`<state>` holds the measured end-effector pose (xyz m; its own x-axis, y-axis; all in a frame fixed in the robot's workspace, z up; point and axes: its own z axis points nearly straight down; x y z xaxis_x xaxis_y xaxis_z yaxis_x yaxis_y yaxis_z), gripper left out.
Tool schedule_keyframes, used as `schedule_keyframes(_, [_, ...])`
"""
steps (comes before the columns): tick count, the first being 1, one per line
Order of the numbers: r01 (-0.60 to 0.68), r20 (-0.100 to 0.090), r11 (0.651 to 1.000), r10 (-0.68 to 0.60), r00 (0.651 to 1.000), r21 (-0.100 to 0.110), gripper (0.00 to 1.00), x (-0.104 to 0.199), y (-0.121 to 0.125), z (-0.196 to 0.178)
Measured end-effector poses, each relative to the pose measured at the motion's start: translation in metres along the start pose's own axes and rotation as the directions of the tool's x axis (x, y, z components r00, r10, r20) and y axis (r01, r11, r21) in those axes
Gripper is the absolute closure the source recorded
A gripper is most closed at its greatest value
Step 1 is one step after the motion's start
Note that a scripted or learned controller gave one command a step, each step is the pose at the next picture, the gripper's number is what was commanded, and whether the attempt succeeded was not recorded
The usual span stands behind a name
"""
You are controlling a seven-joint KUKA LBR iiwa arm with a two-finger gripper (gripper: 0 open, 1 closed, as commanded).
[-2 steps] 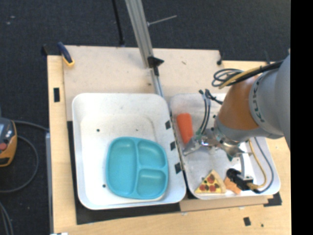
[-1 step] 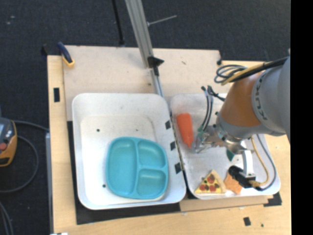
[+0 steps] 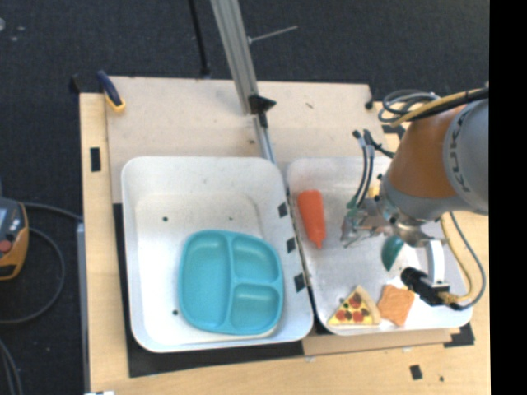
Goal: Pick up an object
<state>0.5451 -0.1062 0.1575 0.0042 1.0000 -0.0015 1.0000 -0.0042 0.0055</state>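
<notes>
Bench (image 3: 181, 113) w/ two shallow white bins, seen from above at a slant. Ref. landmark for all positions: toy carrot (image 3: 311, 216), orange, lying lengthwise in right bin (image 3: 329, 175), thick end toward view top, thin end toward view bottom, just inside the wall next to the other bin.

- Gripper (image 3: 356, 230): just view-right of carrot, approx. level w/ its lower half and apart from it, over bare bin floor. Whether it is spread or closed can't be told, as the tip is blurred and seen from above.
- Arm (image 3: 428, 167): grey w/ orange band, up and view-right of carrot, entering from view-right edge and covering that side of the bin.
- Teal piece (image 3: 392, 252): farther view-right of carrot than the gripper and slightly lower, close under the wrist. Its shape is unclear.
- Pizza slice (image 3: 356, 309): below and view-right of carrot, by the bin's front wall, point toward view top, lying flat.
- Orange square (image 3: 396, 304): just beside pizza slice on the side away from carrot. Whether the two touch can't be told.
- Candidate pick objects (carrot, teal piece, pizza slice, orange square) all lie on the bin floor.
- Blue plate (image 3: 231, 281): view-left of and below carrot, across the dividing walls in left bin (image 3: 148, 179). It has 3 compartments and sits toward that bin's front-right part.
- Rail (image 3: 235, 44): aluminium, above carrot, slanting from view top down toward the gap between bins.
- Clamp (image 3: 111, 91): blue/yellow, far up and view-left of carrot, at the bench corner.
</notes>
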Motion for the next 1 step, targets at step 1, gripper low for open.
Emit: schedule_keyframes(1, [0.007, 0.0, 1.0, -0.007, 1.0, -0.002, 1.0, -0.0015, 0.0025, -0.0542])
